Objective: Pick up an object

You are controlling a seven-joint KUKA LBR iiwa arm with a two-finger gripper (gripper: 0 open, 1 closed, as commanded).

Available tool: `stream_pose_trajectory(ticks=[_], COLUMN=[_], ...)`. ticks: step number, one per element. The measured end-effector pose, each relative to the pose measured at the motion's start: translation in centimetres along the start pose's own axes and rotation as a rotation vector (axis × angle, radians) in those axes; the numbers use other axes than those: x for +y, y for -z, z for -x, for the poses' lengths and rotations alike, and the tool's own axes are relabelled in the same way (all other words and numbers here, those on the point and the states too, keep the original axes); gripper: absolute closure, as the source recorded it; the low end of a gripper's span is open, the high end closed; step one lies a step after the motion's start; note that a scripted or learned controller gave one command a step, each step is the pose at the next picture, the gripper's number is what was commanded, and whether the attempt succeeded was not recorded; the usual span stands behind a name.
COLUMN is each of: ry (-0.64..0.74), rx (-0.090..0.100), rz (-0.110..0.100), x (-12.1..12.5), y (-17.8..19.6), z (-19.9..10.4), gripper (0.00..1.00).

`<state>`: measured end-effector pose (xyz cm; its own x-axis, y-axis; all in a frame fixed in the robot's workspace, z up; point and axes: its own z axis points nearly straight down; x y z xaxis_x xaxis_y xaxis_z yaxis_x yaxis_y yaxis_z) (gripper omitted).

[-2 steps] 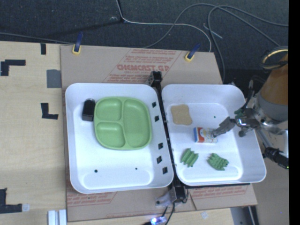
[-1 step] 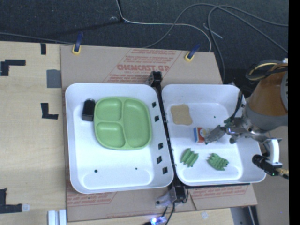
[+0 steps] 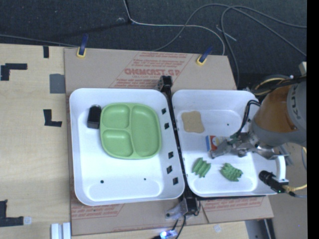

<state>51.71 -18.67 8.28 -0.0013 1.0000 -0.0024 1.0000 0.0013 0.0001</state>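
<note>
In the right bin (image 3: 219, 97) lie a tan toast-like slab (image 3: 192, 122), a small red, white and blue package (image 3: 213, 143), a green ridged piece (image 3: 201, 167) and a green leafy piece (image 3: 231, 172). My gripper (image 3: 223, 151) hangs low over the bin's right half, just right of the small package and above the leafy piece. Nothing shows between its fingers. In the left bin (image 3: 82, 151) a green three-part plate (image 3: 131, 130) lies flat, with a small black block (image 3: 93, 116) at its left side.
The arm's grey body with the orange band (image 3: 279, 118) reaches in over the right bin's right rim. A black divider strip (image 3: 172, 138) runs between the bins. Cables trail across the dark floor behind the cardboard sheet (image 3: 149, 66).
</note>
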Motion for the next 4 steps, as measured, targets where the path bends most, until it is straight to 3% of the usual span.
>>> stream_pose_trajectory(ticks=[1, 4], ry=[0.000, 0.001], rx=[-0.001, 0.000], rz=[0.003, 0.005], x=[0.1, 0.7], y=[1.3, 19.3], z=[0.1, 0.7], gripper=[1.00, 1.00])
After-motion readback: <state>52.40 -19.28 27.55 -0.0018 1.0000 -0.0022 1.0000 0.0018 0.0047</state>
